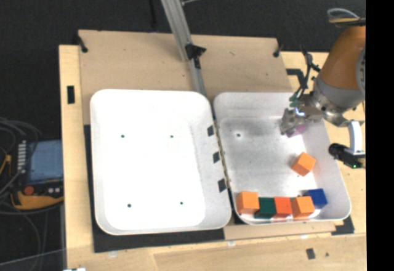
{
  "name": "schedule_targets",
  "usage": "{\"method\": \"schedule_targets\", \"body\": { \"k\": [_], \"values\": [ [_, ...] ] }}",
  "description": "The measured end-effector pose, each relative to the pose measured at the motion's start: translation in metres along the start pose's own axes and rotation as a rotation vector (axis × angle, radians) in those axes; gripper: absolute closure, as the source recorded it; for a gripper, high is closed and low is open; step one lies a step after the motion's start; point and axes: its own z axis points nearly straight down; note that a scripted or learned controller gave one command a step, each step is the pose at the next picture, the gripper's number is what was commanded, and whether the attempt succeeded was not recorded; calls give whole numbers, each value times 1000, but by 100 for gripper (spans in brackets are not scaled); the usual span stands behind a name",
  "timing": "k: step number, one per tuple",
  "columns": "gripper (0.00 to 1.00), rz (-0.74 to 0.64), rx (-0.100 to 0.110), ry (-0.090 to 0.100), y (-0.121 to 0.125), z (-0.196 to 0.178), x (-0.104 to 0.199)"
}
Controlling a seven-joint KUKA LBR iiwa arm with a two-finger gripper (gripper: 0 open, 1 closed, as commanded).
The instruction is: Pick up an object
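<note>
We note a small purple object point(300, 129) in the right bin point(258, 159), upper right area, lying directly at the tip of the gripper point(290, 123). Whether it sits between the fingers or just beside them we cannot tell, nor the gripper's opening. A loose orange cube point(303, 164) lies below, toward the near wall, well short of the row of blocks point(280, 205) there. The left bin point(154, 159) sits alongside on the counter point(178, 48).
</note>
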Motion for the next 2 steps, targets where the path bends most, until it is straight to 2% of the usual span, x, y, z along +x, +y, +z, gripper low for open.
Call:
{"method": "schedule_targets", "body": {
  "k": [2],
  "values": [
    [100, -1, 0, -1, -3, -103, -8]
  ]
}}
